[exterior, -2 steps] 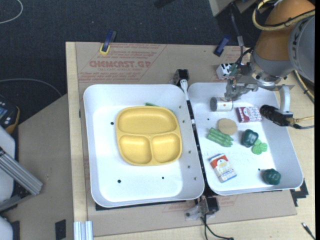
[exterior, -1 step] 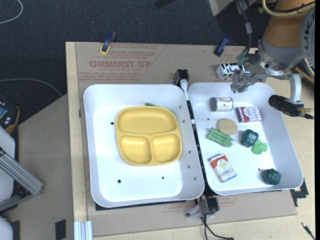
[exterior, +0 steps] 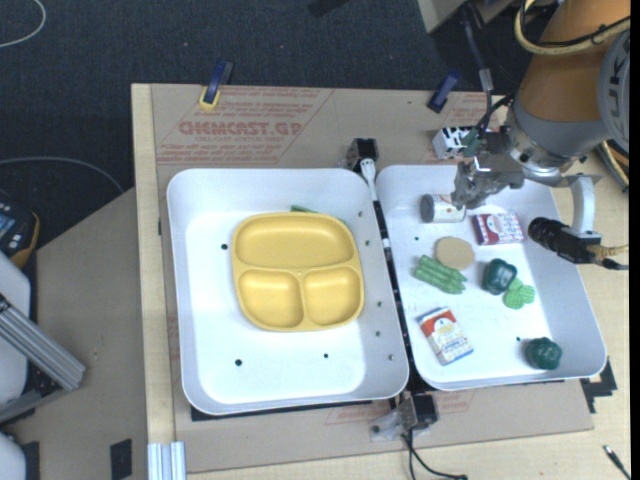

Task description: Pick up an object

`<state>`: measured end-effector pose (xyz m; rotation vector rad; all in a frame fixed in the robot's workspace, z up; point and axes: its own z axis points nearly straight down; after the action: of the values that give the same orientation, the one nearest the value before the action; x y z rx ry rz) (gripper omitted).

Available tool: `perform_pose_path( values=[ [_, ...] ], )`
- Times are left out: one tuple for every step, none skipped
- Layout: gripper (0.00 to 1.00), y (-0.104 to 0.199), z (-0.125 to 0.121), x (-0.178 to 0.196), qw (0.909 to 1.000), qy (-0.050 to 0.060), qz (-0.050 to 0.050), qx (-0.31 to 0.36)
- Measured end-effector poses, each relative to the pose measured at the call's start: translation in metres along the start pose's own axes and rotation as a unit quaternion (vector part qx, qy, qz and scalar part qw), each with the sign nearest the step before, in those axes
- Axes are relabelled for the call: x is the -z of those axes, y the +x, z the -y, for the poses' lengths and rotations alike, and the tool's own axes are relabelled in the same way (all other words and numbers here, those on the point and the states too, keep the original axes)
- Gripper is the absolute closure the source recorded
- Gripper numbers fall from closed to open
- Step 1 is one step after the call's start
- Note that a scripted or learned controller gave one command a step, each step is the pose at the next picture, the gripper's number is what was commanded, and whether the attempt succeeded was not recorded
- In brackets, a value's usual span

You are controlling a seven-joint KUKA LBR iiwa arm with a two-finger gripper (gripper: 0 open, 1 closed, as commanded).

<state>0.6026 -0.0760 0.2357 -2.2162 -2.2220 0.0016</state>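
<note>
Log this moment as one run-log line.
end effector: low over right bin's far end | beside grey cylinder | grasp: unconfirmed | left bin: yellow tray

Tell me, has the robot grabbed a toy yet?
Not yet, it seems. Nothing looks lifted: the toys all lie in the right bin. The gripper is low at that bin's far end, near a small grey piece. Whether it has hold of anything is unclear. The grab and the lift remain.

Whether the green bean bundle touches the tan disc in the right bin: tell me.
Cannot tell. In the camera view the green bean bundle lies right against the lower left edge of the tan disc; no gap shows, but contact isn't plain either.
</note>
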Motion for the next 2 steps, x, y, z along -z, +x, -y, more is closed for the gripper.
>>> perform_pose_path(
  values=[
    [1.00, 0.009, -0.001, -0.007, 1.0000, 0.000, 0.000, -0.001],
    [1.00, -0.003, 0.001, -0.022, 1.0000, 0.001, 0.001, -0.002]
  ],
)
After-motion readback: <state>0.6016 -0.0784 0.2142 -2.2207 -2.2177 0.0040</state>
